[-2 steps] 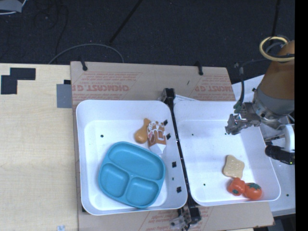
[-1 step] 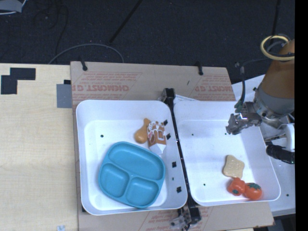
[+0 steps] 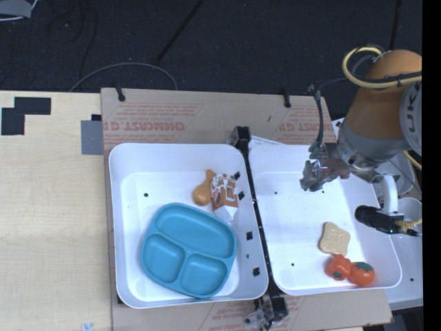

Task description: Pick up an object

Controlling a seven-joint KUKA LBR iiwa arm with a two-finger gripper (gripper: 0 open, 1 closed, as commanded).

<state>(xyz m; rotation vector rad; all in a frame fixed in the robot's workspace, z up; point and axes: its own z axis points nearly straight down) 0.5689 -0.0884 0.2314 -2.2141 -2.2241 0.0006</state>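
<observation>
My gripper hangs over the upper middle of the right bin, pointing down, with nothing visible between its fingers. A tan toast slice lies lower right of it in that bin, and an orange-red tomato toy sits just below the toast. In the left bin rest a blue divided plate, a brown chicken drumstick toy and a white-and-brown wrapped item near the divider.
A black divider rail runs between the two bins. The grey arm with its orange band fills the upper right. A black cylindrical part juts over the right bin's right rim. Cardboard lies under both bins.
</observation>
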